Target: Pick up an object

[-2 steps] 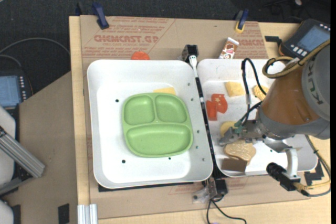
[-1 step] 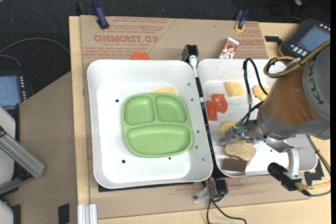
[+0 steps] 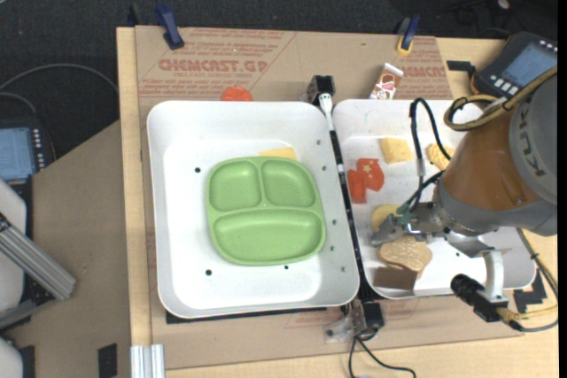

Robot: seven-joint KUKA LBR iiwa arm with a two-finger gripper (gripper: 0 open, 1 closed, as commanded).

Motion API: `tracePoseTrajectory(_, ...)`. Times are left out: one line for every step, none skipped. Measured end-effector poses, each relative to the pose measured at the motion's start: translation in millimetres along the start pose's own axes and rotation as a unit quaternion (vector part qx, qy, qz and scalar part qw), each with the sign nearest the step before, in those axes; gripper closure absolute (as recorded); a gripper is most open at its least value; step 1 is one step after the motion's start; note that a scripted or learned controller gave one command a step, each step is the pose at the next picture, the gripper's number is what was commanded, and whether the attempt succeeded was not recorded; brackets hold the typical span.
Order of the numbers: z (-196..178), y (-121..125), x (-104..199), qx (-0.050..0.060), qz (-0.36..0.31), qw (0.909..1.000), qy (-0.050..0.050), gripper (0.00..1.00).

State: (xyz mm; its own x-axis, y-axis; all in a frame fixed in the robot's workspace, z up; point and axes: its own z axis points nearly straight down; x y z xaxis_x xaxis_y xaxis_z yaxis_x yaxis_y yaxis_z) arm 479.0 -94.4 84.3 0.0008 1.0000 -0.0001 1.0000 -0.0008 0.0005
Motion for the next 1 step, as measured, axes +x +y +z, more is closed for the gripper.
tracePoseTrajectory(0.0,0.0,-1.8,0.000,-0.001,1.0000,0.000,0.00)
